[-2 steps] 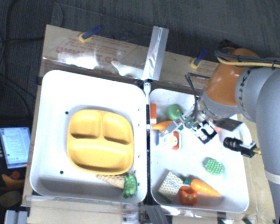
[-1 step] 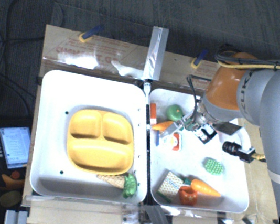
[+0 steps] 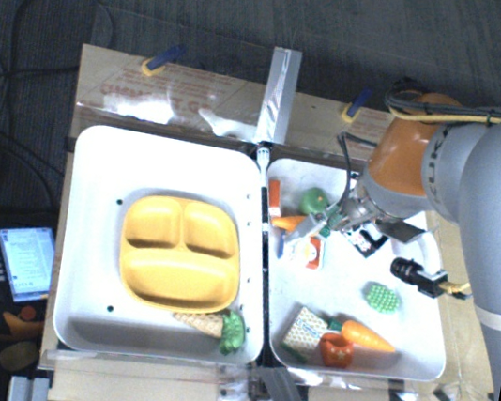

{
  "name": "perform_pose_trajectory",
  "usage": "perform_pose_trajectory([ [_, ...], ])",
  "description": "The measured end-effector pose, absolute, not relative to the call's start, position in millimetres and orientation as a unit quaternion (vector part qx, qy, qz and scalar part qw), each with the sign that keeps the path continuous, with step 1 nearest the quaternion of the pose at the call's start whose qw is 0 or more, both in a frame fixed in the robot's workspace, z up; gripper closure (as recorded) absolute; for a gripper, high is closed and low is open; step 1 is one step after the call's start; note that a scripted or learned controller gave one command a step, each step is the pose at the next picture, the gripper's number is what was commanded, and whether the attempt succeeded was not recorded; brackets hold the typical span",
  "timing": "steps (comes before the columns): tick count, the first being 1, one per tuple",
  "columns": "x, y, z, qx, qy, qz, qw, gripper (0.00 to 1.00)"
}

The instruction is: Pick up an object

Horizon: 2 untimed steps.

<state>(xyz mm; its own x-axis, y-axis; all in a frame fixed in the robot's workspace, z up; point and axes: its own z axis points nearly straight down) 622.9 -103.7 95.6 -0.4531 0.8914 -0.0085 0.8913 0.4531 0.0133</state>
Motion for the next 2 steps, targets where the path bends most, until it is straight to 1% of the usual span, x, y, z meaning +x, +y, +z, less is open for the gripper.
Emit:
perform_pose_trajectory([
  [1,617.1,-104.7,95.5,0.579,0.815,0.0049,0.006,0.00],
  [2,616.9,-102.2,95.1,0.627,0.779,0.0045,0.006,0.00],
])
